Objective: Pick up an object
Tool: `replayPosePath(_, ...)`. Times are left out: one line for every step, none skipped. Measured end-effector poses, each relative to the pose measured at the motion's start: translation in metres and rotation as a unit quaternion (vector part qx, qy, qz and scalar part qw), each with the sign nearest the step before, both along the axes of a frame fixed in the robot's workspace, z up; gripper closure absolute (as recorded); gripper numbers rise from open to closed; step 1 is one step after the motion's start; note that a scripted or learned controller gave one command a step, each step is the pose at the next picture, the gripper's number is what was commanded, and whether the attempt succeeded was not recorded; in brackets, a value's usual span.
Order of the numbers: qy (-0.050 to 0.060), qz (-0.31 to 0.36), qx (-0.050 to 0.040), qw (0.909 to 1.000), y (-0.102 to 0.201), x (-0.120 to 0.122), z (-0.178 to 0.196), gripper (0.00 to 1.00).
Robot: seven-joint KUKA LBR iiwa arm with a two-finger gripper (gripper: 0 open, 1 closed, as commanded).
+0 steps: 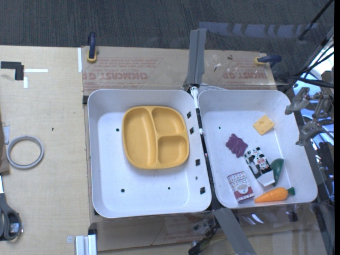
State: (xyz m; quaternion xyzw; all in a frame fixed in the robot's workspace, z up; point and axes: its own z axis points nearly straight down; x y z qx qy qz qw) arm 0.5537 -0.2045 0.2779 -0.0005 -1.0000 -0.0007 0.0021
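**A:** How far has it got, from where you stand?

**B:** Nowhere yet, I'd say. Going by the right-hand bin (212,158): the other bin (106,185) sits touching it on its left, holding just the yellow divided plate (155,137). All the small things lie loose on the right-hand bin's floor.

**A:** Such as?

**B:** The black-and-white carton (258,163) near the middle, the orange carrot (273,194) by the front wall, the little red box (240,186) just left of the carrot, the purple piece (236,144) up from the carton, and the yellow cheese wedge (263,125) toward the back corner.

**A:** And the tool?

**B:** There's metalwork (308,116) past the bin's right wall, possibly the arm's end, but it's too cluttered there. I cannot tell whether the tool is apart or together.

**A:** So what's left?

**B:** Everything, by my reckoning: choosing a piece, reaching in, gripping, lifting.
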Motion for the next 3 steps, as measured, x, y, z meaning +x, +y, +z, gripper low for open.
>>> replayPosePath(0.001, -0.222, -0.0014, 0.9751, 0.007, -0.018, -0.085, 0.0)
replayPosePath(0.001, -0.371, -0.0025, 0.9287, 0.066, -0.021, -0.125, 0.0)
replayPosePath(0.001, -0.371, -0.0026, 0.9287, 0.066, -0.021, -0.125, 0.0)
